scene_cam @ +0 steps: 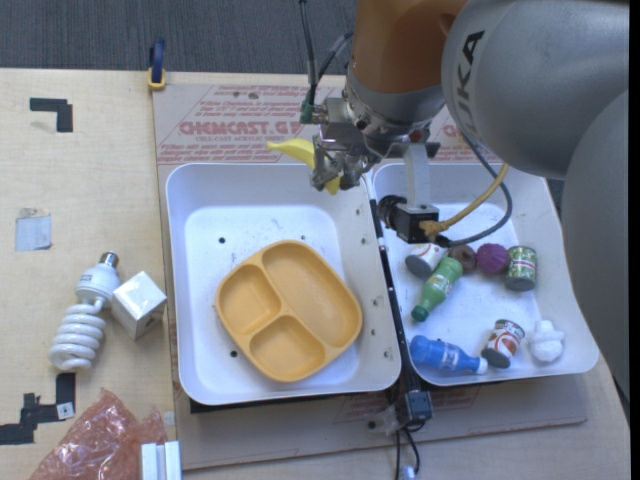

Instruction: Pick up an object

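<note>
Banana (289, 150): yellow, just beyond the far rim of the left bin (200, 230), touching or just beside the gripper's left side; whether it is gripped or lies on the board cannot be told.
Gripper (335, 176): over the far right corner of the left bin; whether it is released or clenched cannot be told.
Arm (520, 78): grey with an orange band, above and to the right of the left bin; the letters "UKA" read on its grey shell.
Board (235, 118): brown sheet under the left bin, printed "CHEMCAST" in red along the far edge; the smaller print is unreadable.
Plate (288, 310): yellow, three compartments, inside the left bin, towards its near side.
Right bin (470, 318): touching the left bin's right wall; it holds a green bottle (437, 288), a blue bottle (447, 356), a green can (520, 266), a purple ball (490, 258) and a red-and-white can (505, 340), whose labels are too small to read.
Light bulb (82, 313): white spiral, well left of the left bin, beside a white cube (138, 303).
Mesh bag (100, 438): red, left of the left bin's near corner.
</note>
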